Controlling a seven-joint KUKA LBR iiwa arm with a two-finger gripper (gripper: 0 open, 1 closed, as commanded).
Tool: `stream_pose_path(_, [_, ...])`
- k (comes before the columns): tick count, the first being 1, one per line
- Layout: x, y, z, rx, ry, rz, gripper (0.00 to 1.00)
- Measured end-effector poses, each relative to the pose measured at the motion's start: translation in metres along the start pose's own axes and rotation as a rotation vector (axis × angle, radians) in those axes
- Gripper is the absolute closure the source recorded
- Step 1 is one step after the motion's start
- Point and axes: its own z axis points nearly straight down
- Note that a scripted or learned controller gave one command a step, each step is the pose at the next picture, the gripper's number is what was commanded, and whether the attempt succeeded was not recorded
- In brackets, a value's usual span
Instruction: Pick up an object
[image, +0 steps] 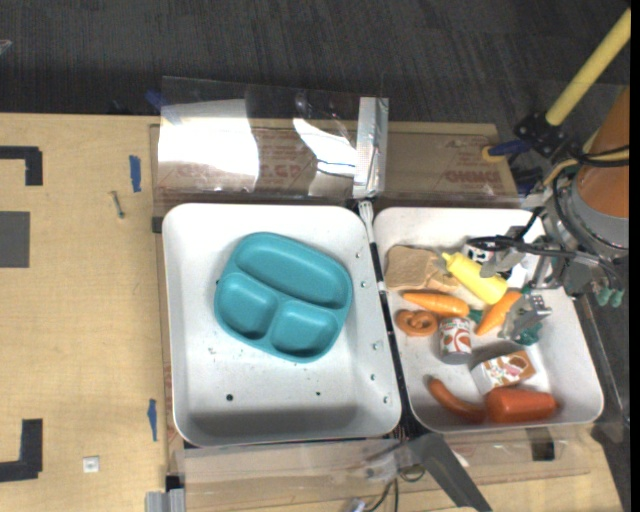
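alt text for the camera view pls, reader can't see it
The arm's claw hangs low over the right bin, among toy food: carrots, a yellow bottle, a pretzel, a sausage and small cans. The left bin holds a teal divided plate.

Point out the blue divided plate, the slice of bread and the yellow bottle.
Blue divided plate (283, 294): camera view, centre ridge.
Slice of bread (411, 266): camera view, middle of its face.
Yellow bottle (474, 279): camera view, its body.

Dark carpeted floor (300, 45), light wooden benchtop (75, 300), glare on clear plastic sheet (210, 145)
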Motion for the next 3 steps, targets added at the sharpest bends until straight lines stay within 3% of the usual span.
stream_pose_path(1, [-0.038, -0.023, 0.144, 0.0, -0.005, -0.179, 0.0])
stream_pose_path(2, [-0.044, 0.015, 0.176, -0.003, 0.003, -0.198, 0.0])
stream_pose_path(3, [-0.047, 0.016, 0.164, -0.002, -0.005, -0.198, 1.0])
